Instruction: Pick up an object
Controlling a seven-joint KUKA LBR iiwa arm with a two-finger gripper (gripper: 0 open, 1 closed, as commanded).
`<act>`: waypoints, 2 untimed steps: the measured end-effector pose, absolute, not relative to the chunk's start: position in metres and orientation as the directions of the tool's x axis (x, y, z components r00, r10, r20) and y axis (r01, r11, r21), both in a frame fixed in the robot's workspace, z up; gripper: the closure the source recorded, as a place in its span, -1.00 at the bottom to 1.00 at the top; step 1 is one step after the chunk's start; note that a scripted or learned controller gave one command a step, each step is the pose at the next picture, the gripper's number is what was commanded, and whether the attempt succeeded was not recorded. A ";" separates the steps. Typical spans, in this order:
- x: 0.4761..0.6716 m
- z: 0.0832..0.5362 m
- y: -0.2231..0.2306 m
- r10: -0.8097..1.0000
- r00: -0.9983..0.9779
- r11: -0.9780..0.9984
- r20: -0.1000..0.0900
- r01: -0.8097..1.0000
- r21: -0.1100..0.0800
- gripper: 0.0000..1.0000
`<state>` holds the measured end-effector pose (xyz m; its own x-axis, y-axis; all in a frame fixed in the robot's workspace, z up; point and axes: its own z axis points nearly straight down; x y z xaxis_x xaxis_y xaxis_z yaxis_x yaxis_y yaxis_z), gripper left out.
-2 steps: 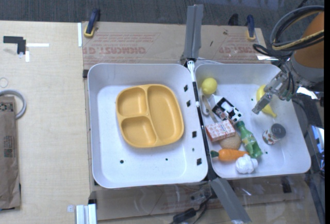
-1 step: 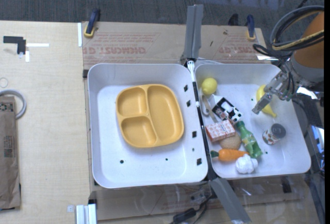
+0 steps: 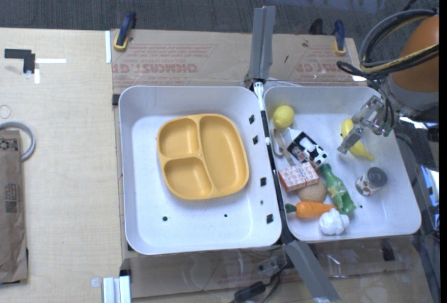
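Gripper, fingers parted and holding nothing, hovered over the curved yellow plastic banana in the right bin; probably light, rigid, slippery, best pinched across its middle.

The right bin is crowded along its left side and front: lemon, box, green bottle, carrot. Its middle floor lies bare. The yellow plate takes up the left bin.

Arm from right, gripper angled down-left
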<state>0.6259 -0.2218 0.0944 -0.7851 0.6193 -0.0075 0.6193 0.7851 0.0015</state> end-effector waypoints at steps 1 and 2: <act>0.628 0.106 -0.221 0.620 -0.784 0.784 -0.012 0.620 0.005 1.00; 0.647 0.213 -0.177 0.724 -0.690 0.690 -0.005 0.724 0.002 1.00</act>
